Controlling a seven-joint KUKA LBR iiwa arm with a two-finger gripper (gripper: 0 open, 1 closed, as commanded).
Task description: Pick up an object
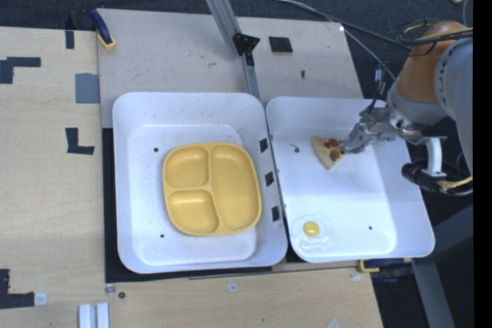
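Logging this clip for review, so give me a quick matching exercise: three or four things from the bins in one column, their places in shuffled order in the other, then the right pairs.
Things
1. yellow divided plate
2. pizza slice toy
3. fried egg toy
4. claw

Places
A. near edge of the right bin
B. middle of the left bin
C. low in the right bin, right beside the pizza slice toy
D. upper middle of the right bin

Pairs: 1-B, 2-D, 3-A, 4-C
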